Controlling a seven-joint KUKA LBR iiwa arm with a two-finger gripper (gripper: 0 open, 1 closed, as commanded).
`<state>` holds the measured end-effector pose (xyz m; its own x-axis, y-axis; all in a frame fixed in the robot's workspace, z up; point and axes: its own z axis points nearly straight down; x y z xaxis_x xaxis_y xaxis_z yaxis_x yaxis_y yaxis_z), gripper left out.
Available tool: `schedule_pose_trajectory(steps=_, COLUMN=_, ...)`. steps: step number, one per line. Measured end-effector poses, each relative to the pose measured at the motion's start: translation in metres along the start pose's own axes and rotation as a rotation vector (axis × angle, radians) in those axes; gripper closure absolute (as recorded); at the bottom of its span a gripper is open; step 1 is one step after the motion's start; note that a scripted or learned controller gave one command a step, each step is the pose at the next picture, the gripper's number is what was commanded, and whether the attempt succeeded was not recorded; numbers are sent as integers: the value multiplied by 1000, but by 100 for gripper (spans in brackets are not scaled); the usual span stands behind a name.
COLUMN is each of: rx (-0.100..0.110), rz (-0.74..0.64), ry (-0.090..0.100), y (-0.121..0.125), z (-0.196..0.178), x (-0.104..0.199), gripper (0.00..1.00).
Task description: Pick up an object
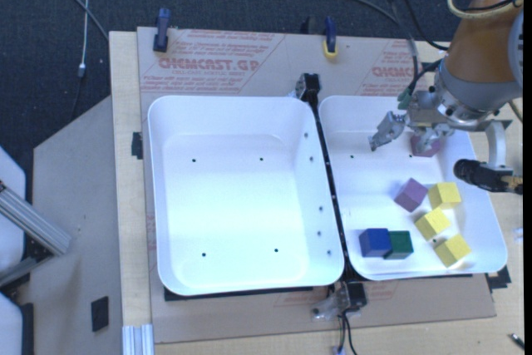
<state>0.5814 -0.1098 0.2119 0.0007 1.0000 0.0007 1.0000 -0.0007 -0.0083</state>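
Six blocks wait as the pincer [409, 135] hangs over the right bin [357, 179].
Its grip state I cannot tell; a blind close near the mauve block [426, 145] may miss.

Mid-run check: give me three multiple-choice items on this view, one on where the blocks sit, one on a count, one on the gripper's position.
1. Which bin holds the blocks?
A. left bin
B. right bin
C. both

2. How many yellow blocks are there?
A. one
B. two
C. three

3. Where is the gripper?
A. over the right bin's far part
B. over the left bin
C. off the bench

Key:
1 B: the blue block, green block, purple block and the rest lie in the right bin; the left bin shows only its white floor.
2 C: three yellow blocks sit near the right bin's near right corner.
3 A: the gripper hangs over the right bin's far part, with a mauve object at it, apart from the other blocks.
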Motion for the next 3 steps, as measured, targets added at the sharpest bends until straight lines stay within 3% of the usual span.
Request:
schedule_pose_trajectory(steps=1, rx=-9, rz=-1, ry=-1, y=2, z=-5, x=0, gripper=0)
schedule_pose_trajectory(steps=3, rx=-5, rz=-1, ry=0, y=-2, z=86, x=-3, gripper=0)
